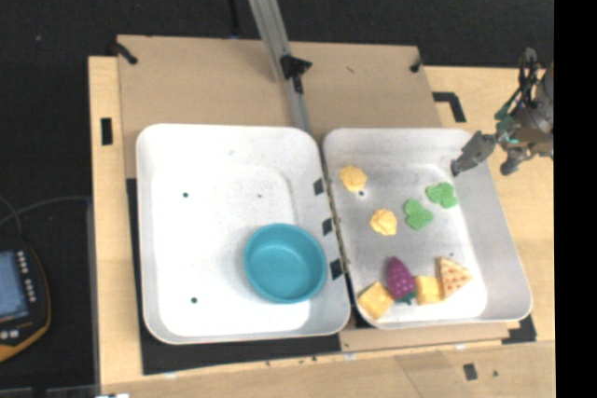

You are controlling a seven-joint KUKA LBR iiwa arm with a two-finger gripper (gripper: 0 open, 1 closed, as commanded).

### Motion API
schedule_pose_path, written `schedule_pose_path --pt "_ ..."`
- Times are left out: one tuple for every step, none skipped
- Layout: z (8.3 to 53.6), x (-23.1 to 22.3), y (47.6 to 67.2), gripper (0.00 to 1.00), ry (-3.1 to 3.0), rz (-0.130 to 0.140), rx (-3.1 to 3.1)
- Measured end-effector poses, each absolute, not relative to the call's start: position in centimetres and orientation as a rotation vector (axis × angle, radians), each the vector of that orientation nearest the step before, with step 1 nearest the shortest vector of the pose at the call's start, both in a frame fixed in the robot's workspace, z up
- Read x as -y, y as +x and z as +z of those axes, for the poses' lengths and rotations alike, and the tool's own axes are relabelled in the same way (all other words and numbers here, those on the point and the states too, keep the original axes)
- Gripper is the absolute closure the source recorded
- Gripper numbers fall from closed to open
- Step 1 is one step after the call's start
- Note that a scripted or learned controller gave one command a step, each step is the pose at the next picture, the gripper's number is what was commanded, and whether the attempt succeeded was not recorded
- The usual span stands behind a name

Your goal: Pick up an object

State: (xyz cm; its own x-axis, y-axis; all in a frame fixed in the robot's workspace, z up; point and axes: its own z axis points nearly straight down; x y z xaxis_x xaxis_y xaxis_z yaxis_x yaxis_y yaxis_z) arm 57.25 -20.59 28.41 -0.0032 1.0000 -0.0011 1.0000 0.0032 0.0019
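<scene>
My gripper (pixel 488 161) hovers over the right bin's (pixel 499 228) far right corner, its two fingers spread open with nothing between them. Below and left of it in that bin lie two green pieces (pixel 441 194) (pixel 418 215). Further left are two yellow pieces (pixel 352 178) (pixel 383 221). Near the front edge sit purple grapes (pixel 399 278), a yellow wedge (pixel 375 300), a small yellow piece (pixel 427 290) and a pizza slice (pixel 453 275). A blue bowl (pixel 284 262) stands in the left bin (pixel 187 172).
A metal rod (pixel 266 14) slants from the top of the view down to the gap between the bins. A handheld control unit (pixel 14 289) lies off the bench at the left edge. Brown board (pixel 233 79) lies behind the bins.
</scene>
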Motion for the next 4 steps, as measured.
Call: schedule_pose_path --pt "28.4 20.6 57.2 0.0 2.216 0.001 -2.224" --pt "23.9 20.4 57.9 0.0 2.22 -0.005 -2.224" --pt "17.6 20.7 58.1 0.0 2.223 -0.006 -2.223" --pt "11.4 20.9 58.1 0.0 2.225 -0.006 -2.222"
